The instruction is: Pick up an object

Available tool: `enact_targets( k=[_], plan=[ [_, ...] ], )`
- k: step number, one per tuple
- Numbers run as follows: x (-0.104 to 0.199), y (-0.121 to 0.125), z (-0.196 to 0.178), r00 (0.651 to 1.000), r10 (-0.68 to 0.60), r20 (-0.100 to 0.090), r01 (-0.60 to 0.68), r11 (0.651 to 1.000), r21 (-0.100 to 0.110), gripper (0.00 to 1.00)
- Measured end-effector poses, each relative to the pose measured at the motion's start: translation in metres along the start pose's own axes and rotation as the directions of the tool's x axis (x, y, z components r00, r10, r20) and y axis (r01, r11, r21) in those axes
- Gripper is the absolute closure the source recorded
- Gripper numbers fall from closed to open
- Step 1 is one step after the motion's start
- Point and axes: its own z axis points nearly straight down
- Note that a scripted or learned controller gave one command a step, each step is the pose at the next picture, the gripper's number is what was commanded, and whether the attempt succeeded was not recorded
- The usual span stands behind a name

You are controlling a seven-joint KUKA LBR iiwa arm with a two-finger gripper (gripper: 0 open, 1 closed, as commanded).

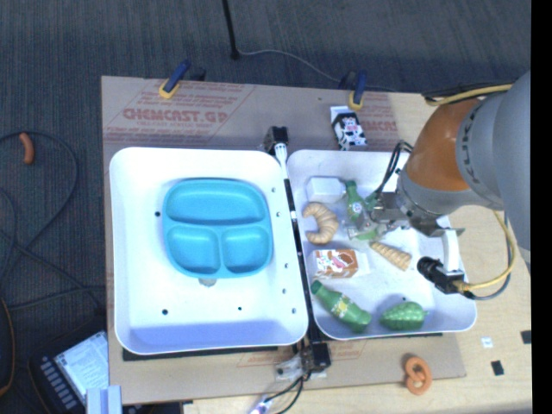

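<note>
We see the arm reaching in from the right of the frame, and its claw [373, 218] sits low over the right bin [461, 317], in the upper middle of that bin's floor. What the coming move turns on, in our judgement, is the small green bottle [354, 198] just up and left of the claw. It lies close against the claw's front, with its long axis running roughly up and down the frame, tilted a little. Whether the two touch we cannot tell, because the wrist hides the tips, and for the same reason we cannot tell whether the claw is wide, narrow or holding anything.

Other candidates lie around it. The croissant [323, 221] curls just left of the claw. The cone [392, 254] lies just below and right of it, its long axis slanting down toward the right. The small picture card [335, 263] lies below and left. A larger green bottle [341, 307] and a green lump [403, 315] rest near the bin's lower edge, well apart from the claw.

The left bin [129, 317] holds a blue divided tray [217, 227] in the middle left of the frame.
</note>
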Motion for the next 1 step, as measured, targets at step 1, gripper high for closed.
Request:
enact_targets(
  k=[1],
  plan=[
    [0.0930, -0.0685, -0.0878, 1.000, -0.004, -0.006, 0.004, 1.000, 0.009, 1.00]
  ],
)
